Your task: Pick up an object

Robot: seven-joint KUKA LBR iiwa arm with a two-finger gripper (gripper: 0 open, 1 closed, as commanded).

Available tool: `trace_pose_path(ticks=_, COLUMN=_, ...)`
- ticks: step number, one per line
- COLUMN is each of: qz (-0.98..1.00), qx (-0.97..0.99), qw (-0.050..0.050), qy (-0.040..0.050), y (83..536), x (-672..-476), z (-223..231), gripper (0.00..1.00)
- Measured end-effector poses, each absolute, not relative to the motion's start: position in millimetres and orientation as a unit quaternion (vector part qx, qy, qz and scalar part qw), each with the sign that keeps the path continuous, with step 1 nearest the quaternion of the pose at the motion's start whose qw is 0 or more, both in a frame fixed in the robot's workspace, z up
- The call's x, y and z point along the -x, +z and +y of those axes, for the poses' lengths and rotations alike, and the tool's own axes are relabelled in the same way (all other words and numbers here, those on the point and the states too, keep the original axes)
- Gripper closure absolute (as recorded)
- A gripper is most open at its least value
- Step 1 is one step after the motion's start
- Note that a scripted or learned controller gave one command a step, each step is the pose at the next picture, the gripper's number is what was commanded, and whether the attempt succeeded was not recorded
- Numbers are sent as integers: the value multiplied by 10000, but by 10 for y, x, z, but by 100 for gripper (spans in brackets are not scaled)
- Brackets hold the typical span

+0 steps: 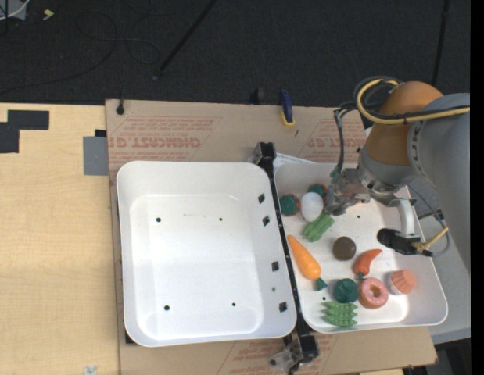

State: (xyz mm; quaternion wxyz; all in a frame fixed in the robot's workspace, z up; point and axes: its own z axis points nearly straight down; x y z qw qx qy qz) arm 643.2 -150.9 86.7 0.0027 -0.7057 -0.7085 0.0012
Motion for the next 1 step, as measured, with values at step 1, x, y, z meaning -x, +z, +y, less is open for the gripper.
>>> trace_pose_path(ticks=1, qz=-7092, qx=7050, qw=-44, qy=-45, y=2661, x=-6426, z=-979, gripper=100)
